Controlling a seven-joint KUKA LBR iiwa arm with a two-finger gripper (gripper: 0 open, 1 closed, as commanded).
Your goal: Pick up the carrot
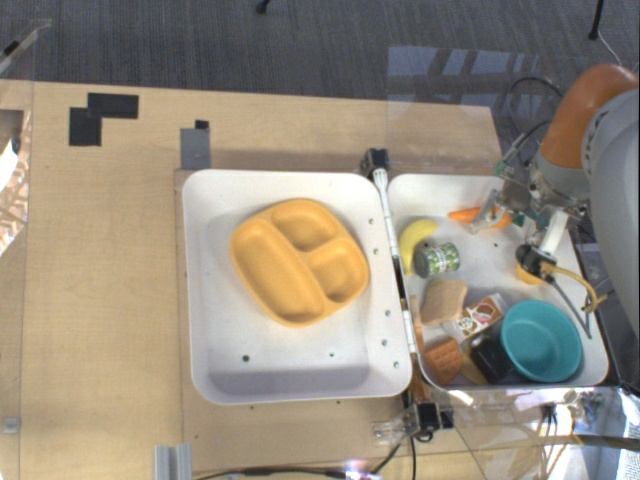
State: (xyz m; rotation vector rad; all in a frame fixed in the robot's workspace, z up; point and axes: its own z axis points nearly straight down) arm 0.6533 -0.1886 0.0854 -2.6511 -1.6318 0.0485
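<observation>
The carrot [464, 214] is a small orange piece lying near the far wall of the right bin [470, 190]. My gripper [497, 214] is down in that bin at the carrot's right end, directly over or against it. A bit of orange also shows just below the gripper body. The gripper hides the carrot's right end, so contact is unclear. The grey arm with its orange band [585, 118] reaches in from the right.
The right bin also holds a yellow fruit [417, 236], a green can [437, 259], a tan block [444, 301], a brown packet [481, 315] and a teal bowl [540, 341]. A yellow divided plate [298, 260] lies in the left bin [220, 368].
</observation>
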